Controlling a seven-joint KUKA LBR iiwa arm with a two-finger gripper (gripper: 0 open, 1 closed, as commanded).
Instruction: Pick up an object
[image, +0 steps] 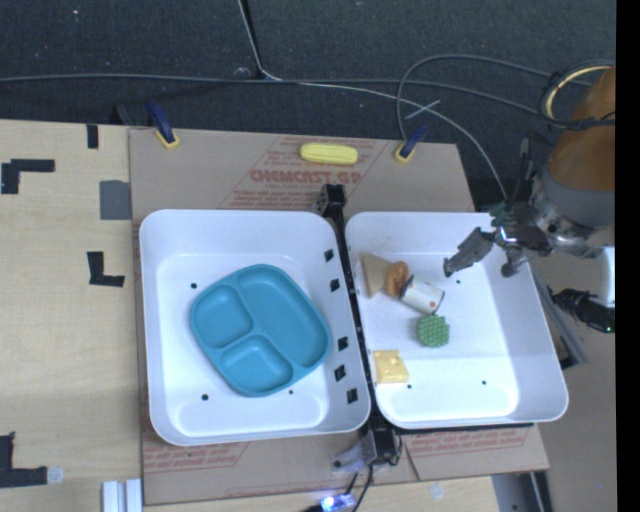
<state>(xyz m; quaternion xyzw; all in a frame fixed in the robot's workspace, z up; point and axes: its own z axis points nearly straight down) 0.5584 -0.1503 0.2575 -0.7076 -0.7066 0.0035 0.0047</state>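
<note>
Pincer (490, 252) spread open and holding nothing above the right bin's (520, 395) far right corner, well apart from the green ball (433, 331).

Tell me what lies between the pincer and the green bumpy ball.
In the camera view, bare white bin floor separates the pincer from the green bumpy ball.

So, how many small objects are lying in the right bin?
4: a tan wedge with a brown piece at the divider, a white cylinder beside it, a green ball below, a yellow block lower left.
</note>
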